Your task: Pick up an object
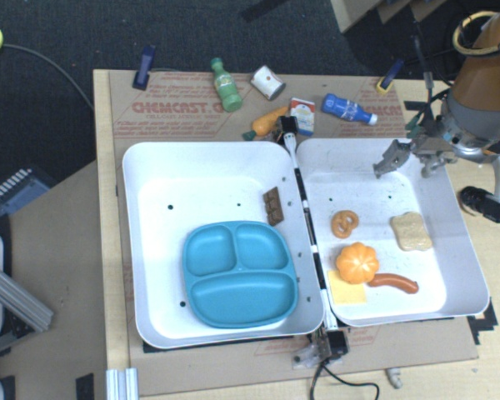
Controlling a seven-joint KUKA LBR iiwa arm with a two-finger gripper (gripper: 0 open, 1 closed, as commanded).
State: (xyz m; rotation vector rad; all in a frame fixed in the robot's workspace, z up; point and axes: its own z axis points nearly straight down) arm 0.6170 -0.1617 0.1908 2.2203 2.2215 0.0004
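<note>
On the bare bench behind the bins, a green bottle (227,85) lies on its side, with a small white can (267,82) just to its right and a blue bottle (348,109) further along.

The left bin (150,190) holds a blue divided plate (238,273) towards its near side. A small brown chocolate bar (273,206) rests beside the bin's right wall, just behind the plate.

The right bin (450,223) holds the loose food. A little pretzel (345,222) lies near the middle, and just in front of it sits an orange pumpkin (357,262), resting partly on a yellow cheese slice (347,291). A reddish sausage (392,283) stretches out from the pumpkin's right side, touching it. A tan piece of bread (412,231) lies behind the sausage, apart from the pretzel.

The gripper (408,157) hangs over the far right part of this bin, well apart from all the food. Nothing sits between its fingers, which look spread apart.
</note>
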